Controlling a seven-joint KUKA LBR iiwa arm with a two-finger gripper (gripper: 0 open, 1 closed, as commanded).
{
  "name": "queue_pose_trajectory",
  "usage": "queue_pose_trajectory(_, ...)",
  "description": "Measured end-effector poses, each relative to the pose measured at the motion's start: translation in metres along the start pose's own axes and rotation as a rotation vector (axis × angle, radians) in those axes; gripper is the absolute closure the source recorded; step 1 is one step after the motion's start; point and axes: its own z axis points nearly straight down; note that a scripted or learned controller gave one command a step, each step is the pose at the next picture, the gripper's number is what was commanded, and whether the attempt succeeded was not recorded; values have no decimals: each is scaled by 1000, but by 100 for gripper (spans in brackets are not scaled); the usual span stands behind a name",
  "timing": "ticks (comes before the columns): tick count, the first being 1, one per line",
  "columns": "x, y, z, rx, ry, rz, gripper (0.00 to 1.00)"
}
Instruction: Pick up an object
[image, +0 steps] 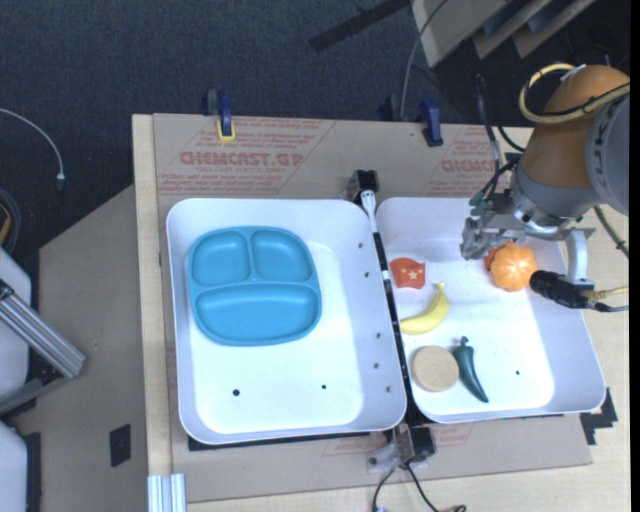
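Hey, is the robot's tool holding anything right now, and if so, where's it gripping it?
Cannot be told. The tool sits low in the right bin beside the orange fruit.

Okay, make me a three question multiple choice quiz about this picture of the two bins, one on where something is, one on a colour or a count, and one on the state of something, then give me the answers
1. Where does the blue divided plate lie?
A. in the left bin
B. in the right bin
C. on the cardboard outside the bins

2. How many loose objects lie in the right bin?
A. two
B. five
C. eight

3. How does the banana lie?
A. standing on end
B. flat on the bin floor
C. lifted in the air

Answers:
1. A: the blue divided plate sits in the upper part of the left bin.
2. B: the right bin holds the orange fruit, a small red piece, the banana, a tan round disc and a dark green pepper.
3. B: the banana rests flat, apart from the gripper, which is by the orange fruit.
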Motion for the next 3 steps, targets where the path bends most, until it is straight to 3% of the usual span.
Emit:
queue_pose_trajectory(2,5,0,-128,-7,-1,-1,100)
queue_pose_trajectory(3,5,1,-135,-2,0,-1,100)
